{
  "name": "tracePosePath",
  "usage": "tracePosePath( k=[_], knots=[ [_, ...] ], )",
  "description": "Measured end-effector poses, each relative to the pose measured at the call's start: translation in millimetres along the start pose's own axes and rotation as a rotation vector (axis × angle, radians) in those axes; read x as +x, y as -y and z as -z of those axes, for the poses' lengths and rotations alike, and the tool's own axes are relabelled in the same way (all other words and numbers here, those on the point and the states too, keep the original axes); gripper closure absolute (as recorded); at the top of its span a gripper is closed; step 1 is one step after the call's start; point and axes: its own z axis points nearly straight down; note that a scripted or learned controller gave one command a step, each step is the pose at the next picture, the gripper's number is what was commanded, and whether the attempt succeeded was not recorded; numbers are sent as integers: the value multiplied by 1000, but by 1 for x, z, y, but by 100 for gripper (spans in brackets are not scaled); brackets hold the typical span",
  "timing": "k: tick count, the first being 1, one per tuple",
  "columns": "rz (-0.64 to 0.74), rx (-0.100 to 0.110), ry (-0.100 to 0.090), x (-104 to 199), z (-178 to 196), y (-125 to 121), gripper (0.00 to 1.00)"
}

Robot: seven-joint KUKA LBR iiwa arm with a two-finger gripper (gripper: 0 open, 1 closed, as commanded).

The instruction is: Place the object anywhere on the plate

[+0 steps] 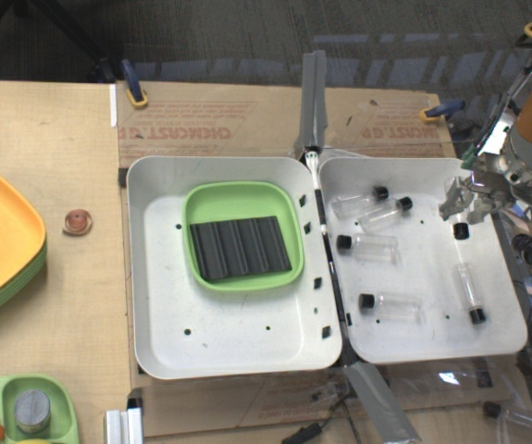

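Arm reaches in from right (wrist bent down), hand (462,203) lowered, fingers unclear.

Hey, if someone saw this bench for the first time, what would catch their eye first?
Probably the green plate in the left bin, with a dark ridged block lying on it. Next, the clear black-capped vials scattered in the right bin, where the gripper hovers at the far right edge.

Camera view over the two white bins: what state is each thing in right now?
Green plate: flat in the left bin, carrying a dark ribbed block.
Vials: several clear ones with black caps, lying on their sides, scattered in the right bin.
Gripper: over the right bin's far right edge, a black cap just below it.
Orange plates: stacked on the bench.
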Motion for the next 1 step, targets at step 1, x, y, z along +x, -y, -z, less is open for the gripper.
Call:
tracePosePath(
  k=[1],
  knots=[
    [0, -1, 0, 0, 0, 0, 0]
  ],
)
